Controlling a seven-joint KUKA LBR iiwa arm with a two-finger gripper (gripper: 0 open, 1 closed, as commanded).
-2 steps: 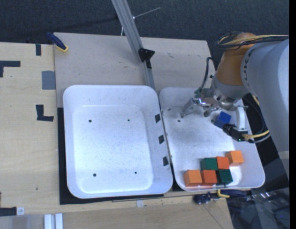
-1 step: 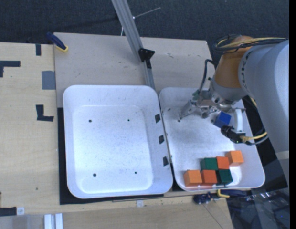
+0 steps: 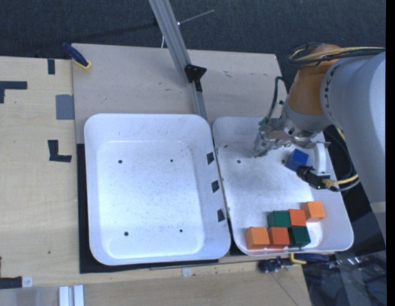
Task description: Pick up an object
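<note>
Nearest you, the right bin [image 3: 239,190] holds the blocks at its 5 o'clock corner: orange block [image 3: 257,237], a second orange cube [image 3: 280,236], green cubes [image 3: 300,236], all well apart from the gripper [image 3: 266,146]. The cluster's long axis runs 8 to 2 o'clock. Farther up, you cannot tell how the fingers stand. Left bin [image 3: 146,190] lies alongside.

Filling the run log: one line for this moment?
tool: over right bin, far end | blocks: clustered near end, untouched | grasp: none seen
</note>
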